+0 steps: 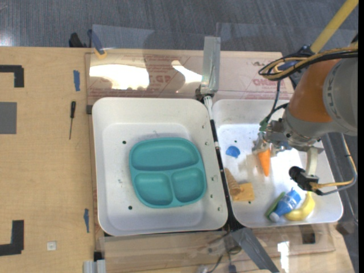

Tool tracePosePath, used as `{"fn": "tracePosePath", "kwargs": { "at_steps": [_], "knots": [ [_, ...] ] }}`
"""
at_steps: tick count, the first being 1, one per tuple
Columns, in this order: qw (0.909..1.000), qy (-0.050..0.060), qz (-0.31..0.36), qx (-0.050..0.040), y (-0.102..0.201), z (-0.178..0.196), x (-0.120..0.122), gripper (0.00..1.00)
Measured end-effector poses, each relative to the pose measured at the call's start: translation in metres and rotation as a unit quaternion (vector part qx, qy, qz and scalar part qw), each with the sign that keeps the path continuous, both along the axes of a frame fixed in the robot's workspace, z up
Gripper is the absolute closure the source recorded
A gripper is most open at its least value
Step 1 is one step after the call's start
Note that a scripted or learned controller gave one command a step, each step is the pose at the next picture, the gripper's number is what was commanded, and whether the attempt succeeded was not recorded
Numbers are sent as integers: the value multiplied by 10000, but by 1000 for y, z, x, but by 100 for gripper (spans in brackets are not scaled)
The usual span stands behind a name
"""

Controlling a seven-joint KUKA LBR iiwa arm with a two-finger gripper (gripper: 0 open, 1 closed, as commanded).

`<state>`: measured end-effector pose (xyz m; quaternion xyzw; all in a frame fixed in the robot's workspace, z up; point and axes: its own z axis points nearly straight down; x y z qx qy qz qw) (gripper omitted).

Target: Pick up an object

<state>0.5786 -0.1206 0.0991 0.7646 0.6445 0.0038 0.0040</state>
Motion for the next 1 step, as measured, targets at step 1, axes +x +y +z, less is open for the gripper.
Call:
{"fn": "tracePosePath", "kwargs": {
  "at_steps": [1],
  "knots": [
    [10000, 17, 81, 17, 75, 89, 14, 100]
  ]
}}
